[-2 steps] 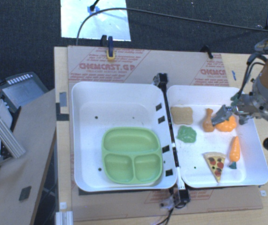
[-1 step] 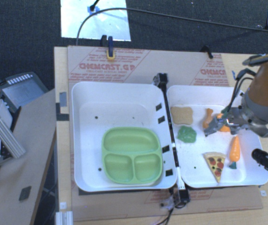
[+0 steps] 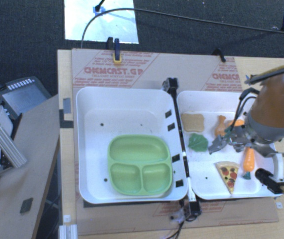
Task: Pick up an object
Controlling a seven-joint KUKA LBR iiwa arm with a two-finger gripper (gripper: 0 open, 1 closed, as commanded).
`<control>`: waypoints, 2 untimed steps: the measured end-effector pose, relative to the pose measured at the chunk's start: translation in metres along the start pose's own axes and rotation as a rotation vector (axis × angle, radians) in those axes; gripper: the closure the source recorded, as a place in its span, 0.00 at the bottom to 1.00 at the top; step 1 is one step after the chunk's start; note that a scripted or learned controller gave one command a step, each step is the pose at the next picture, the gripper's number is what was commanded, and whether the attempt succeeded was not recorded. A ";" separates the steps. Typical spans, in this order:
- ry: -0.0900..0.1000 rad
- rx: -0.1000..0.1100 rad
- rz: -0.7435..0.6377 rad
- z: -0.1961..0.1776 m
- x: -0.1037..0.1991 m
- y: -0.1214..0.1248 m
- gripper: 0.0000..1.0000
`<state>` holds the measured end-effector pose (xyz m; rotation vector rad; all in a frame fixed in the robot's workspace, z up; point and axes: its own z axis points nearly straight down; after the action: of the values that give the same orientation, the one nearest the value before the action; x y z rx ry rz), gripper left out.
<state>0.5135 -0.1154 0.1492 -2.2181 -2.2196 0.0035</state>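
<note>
Camera view, grey arm with orange band in from right over right white bin (image 3: 206, 96), gripper (image 3: 221, 144) low beside green leafy toy (image 3: 198, 142), finger state: cannot tell, pizza slice toy (image 3: 228, 175), orange carrot toy (image 3: 249, 159), tan bread slice (image 3: 193, 122) nearby, green divided plate (image 3: 139, 164) in left white bin (image 3: 89, 133).

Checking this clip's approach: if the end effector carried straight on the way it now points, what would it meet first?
The end effector points left across the right bin, with the green leafy toy directly ahead, so probably that first. Height over the toy is unclear from this slanted view; it might pass above and reach the divider instead.
</note>
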 end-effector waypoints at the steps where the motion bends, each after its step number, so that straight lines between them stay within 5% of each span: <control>1: 0.000 0.000 0.000 0.063 0.000 -0.003 0.00; 2: -0.001 -0.006 -0.001 0.049 0.000 -0.001 1.00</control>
<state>0.5120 -0.1154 0.1005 -2.2208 -2.2243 -0.0022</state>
